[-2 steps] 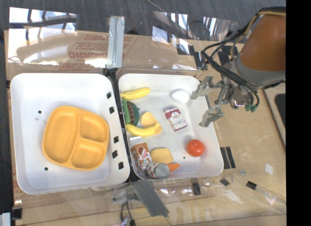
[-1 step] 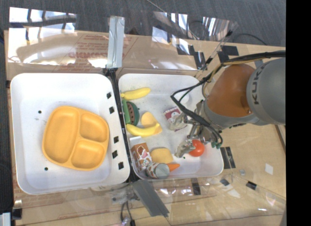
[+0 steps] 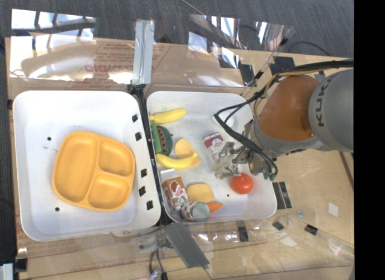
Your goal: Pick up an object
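My gripper [image 3: 230, 162] hangs low in the right bin [image 3: 264, 203], reaching in from the right under the orange band of the arm [image 3: 287, 111]. A red tomato [image 3: 242, 183] lies just below and right of it. A small red and white carton [image 3: 213, 143] sits just up and left of it, close to the gripper or touching it. Farther left lie two bananas, one [image 3: 178, 162] in the middle and one [image 3: 168, 115] near the back wall, plus a watermelon slice [image 3: 162, 140] and a yellow wedge [image 3: 183, 147].
At the right bin's front lie a brown box [image 3: 174, 191], a yellow fruit [image 3: 200, 192], a small carrot [image 3: 215, 206] and a can [image 3: 198, 211]. The left bin [image 3: 30, 116] holds a yellow divided plate [image 3: 93, 170]. Black cables [image 3: 231, 116] loop beside the wrist.
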Action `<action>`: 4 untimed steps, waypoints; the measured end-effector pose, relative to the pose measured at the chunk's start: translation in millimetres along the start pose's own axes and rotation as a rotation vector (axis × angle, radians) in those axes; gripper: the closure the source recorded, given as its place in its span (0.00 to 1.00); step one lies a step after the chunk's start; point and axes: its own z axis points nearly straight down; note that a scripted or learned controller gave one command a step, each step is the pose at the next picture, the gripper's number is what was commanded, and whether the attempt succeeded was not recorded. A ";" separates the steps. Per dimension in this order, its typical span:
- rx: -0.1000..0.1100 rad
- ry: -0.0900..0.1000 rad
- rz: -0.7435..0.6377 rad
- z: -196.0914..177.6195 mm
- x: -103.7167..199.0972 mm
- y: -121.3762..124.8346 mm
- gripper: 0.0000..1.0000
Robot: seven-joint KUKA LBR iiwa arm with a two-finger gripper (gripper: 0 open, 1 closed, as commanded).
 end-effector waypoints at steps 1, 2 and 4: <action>0.000 0.000 -0.001 0.2 0.0 0.6 0.00; -0.004 0.008 -0.051 15.7 -27.5 24.6 0.00; -0.004 0.006 -0.299 -48.1 -50.2 3.6 1.00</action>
